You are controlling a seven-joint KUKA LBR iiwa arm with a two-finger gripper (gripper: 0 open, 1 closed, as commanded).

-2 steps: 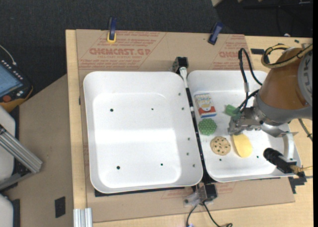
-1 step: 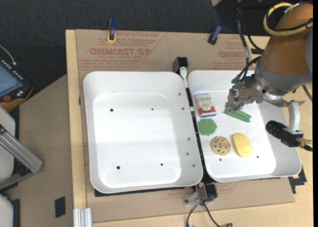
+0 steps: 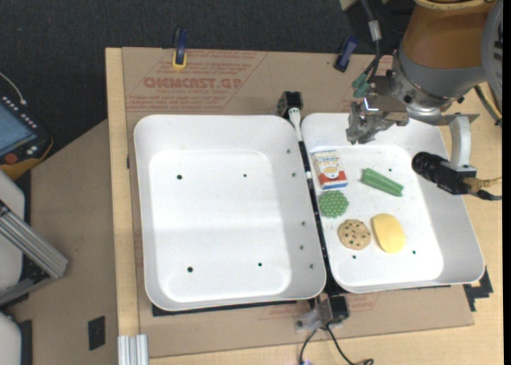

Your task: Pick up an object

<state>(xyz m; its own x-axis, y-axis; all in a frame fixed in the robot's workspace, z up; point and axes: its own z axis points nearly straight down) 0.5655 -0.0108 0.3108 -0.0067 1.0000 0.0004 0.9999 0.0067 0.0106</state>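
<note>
Nearest the camera, at the front edge of the tabletop, a small clamp with a cable sits at the seam between the two white bins. The left bin lies on the brown board, its floor marked by a few dark dots. In the right bin the objects sit in the left half: closest are a round cookie with dark chips and, just beside it on the right, a yellow rounded piece. Behind the cookie lies a round green knobbly item. Farther back, a small white carton with red and blue print rests near the bin's left wall, and a green elongated piece lies tilted to its right, apart from it. Farther still, the tool hangs over the back part of the right bin, above and behind the carton; whether its jaws are apart or together cannot be told, and nothing is seen between them. Behind it rises the grey arm with its orange band. At the board's far edge sit two blue clips.
</note>
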